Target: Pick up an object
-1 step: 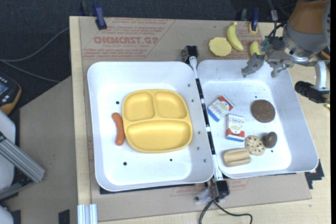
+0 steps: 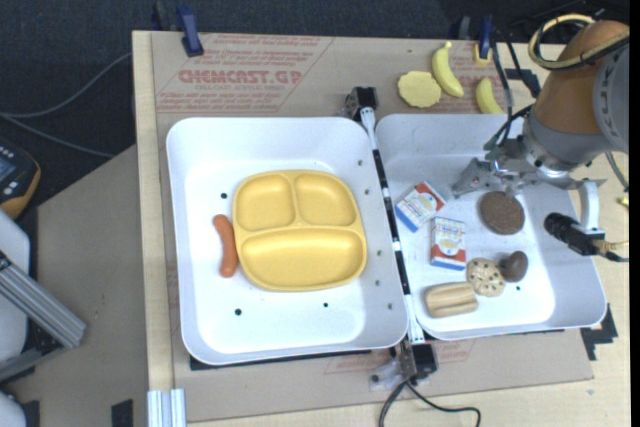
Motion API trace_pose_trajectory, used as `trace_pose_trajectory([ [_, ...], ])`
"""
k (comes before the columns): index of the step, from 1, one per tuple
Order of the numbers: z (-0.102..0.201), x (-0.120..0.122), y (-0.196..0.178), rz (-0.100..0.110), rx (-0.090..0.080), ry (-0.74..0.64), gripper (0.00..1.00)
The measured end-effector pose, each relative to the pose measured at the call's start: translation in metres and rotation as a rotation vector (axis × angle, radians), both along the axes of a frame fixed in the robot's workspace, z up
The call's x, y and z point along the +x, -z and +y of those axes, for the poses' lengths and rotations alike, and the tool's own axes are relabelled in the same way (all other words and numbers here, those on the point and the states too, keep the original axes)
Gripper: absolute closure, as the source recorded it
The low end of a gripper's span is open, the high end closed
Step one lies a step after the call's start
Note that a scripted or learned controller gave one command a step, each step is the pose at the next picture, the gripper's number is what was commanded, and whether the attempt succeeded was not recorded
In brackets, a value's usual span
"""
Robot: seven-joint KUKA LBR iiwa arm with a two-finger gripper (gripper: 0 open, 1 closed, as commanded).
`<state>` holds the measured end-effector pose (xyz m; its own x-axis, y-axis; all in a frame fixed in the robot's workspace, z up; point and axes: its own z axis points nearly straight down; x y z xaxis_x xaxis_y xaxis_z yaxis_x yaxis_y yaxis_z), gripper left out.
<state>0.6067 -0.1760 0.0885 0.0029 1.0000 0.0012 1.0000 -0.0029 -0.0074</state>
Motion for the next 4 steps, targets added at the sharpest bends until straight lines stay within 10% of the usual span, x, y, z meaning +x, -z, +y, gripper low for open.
trace_pose_trajectory([
  [1, -0.027, -0.016, 0.004, -0.005, -0.001, 0.000, 0.00],
  [2, -0.025, -0.014, -0.007, -0.010, -0.002, -0.002, 1.00],
  [3, 0.061, 0.008, 0.003, -0.010, 0.001, -0.011, 1.00],
  [4, 0.147, 0.011, -0.104, -0.019, 0.001, -0.013, 1.00],
])
